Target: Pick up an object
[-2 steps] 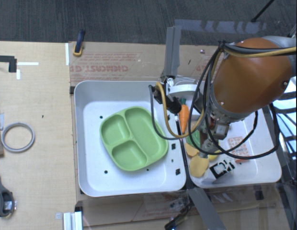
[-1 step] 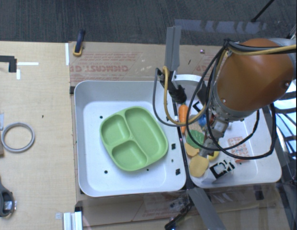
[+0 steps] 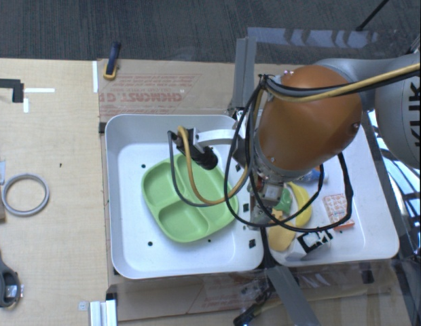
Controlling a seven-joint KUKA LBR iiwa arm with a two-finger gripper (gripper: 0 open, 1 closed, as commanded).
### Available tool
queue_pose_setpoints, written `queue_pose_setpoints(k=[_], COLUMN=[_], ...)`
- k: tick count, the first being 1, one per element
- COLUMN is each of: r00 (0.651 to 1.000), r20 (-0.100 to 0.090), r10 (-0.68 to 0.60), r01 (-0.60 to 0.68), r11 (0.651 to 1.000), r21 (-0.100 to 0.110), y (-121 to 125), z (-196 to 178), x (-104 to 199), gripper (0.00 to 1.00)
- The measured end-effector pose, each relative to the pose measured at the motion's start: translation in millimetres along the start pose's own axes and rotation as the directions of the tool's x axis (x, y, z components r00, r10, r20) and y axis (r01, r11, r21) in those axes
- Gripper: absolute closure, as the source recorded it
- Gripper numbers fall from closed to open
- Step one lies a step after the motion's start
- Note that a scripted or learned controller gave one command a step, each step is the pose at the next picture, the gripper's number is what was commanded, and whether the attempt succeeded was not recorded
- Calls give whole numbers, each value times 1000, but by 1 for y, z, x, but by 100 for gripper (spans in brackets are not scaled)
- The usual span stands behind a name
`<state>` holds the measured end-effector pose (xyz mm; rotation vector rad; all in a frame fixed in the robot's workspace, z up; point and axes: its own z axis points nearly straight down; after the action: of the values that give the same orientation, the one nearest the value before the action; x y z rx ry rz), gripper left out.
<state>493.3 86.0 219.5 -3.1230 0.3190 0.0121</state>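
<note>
Camera view: grey arm with orange wrist band (image 3: 309,117) hangs over the bins' shared wall; gripper (image 3: 265,206) state I cannot tell. Green divided plastic tray (image 3: 180,202), left white bin (image 3: 122,202) centre: light, stiff, slippery; pinch its raised rim. Yellow banana-shaped toy (image 3: 299,209), right bin's left edge: probably softer.

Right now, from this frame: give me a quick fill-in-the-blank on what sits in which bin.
1. The green divided tray lies in the ____ bin.
2. The yellow banana lies in the ____ bin, partly under the arm.
3. The band above the arm's wrist is ____.
4. The grey tape ring lies on the bench, ____ of both bins.

Missing words: left; right; orange; left
</note>
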Motion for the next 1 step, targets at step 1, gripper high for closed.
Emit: queue_pose_setpoints(k=[1], r00=[1000], r20=[5], r10=[5], r01=[-5], r11=[1000], r21=[3], y=[-1], z=[-8], x=[0], gripper=[100])
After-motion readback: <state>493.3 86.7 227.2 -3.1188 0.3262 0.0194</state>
